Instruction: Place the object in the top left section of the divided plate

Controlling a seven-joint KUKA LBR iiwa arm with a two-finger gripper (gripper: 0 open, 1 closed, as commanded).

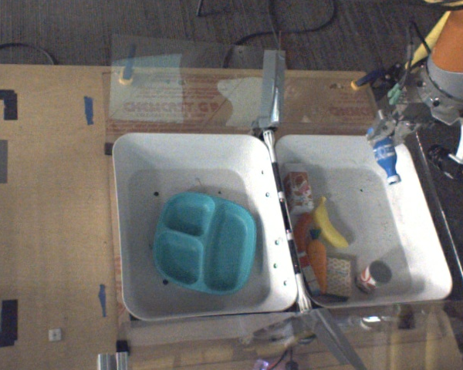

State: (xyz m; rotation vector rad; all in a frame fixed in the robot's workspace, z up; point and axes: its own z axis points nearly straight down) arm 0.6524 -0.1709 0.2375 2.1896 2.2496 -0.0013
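While the arm hangs over the far right corner of the right bin, I see its pincer gripping a small blue-and-white bottle that points down above the bin's far right rim. The bottle sits between the fingers, clear of the bin floor as far as I can judge.

In the left bin lies the teal divided plate, with one long section on its right side and two smaller ones on its left; all three look bare.

Along the left wall of the right bin I make out a red-and-white can, a yellow banana, an orange carrot, a tan patterned block and a small cup nearer me. Both bins rest on the brown counter.
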